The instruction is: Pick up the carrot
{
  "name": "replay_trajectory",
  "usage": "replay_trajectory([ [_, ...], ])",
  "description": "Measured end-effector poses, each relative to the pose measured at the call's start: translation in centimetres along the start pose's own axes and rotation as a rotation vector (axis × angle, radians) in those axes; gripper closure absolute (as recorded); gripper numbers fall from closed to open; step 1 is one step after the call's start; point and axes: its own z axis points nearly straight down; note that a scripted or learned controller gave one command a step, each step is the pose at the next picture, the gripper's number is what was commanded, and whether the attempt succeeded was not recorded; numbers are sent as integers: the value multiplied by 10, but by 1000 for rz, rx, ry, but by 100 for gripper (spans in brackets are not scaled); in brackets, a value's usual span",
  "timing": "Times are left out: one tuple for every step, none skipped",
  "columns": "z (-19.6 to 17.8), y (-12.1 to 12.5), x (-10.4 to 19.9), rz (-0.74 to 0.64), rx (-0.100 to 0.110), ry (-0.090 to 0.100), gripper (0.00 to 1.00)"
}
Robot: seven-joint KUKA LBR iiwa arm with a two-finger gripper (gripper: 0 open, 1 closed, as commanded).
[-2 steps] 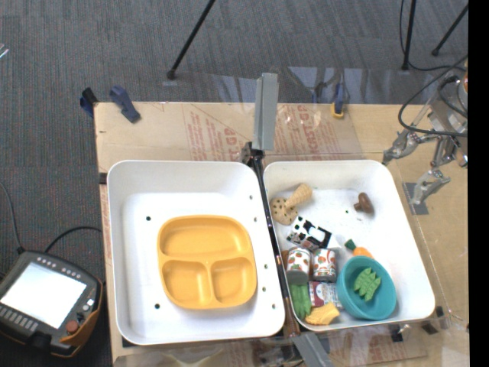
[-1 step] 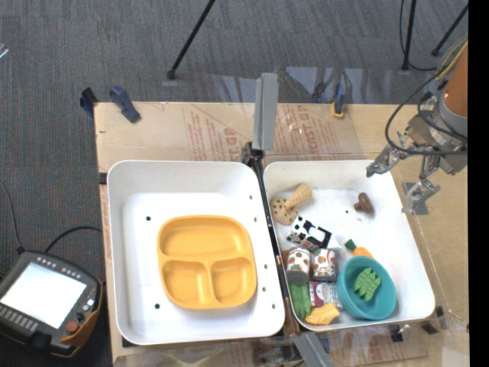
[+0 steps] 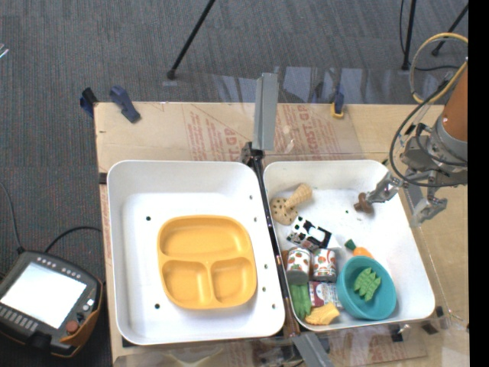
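Over the far right edge of the right bin [image 3: 425, 266], the gripper [image 3: 405, 197] hangs with its two fingers spread apart, one fingertip [image 3: 380, 197] on the bin side and the other out past the rim, nothing between them. A small brown thing [image 3: 362, 202] sits right at that inner fingertip, pretty much touching it, can't tell what it is.

The carrot [image 3: 359, 250] is well apart from the gripper, lying on the bin floor toward the near right, just beside the far rim of a teal bowl [image 3: 351, 297]. The bowl has a green bumpy item [image 3: 367, 280] in it.

Left of the carrot there's a black-and-white cow-looking toy [image 3: 309, 234], and nearer than that two little cans [image 3: 311, 264] side by side. A tan cone with a spotted cookie-like end [image 3: 292, 202] lies toward the far left of that bin. Down at the near edge there's a green veggie [image 3: 301, 298] and a yellow piece [image 3: 325, 314] next to it.

The left bin [image 3: 130, 205] holds a yellow divided plate [image 3: 206, 261], sitting flat around the middle.
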Motion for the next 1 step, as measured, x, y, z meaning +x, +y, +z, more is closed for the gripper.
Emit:
replay_trajectory([
  [36,15,8,-202,-3,1,0],
])
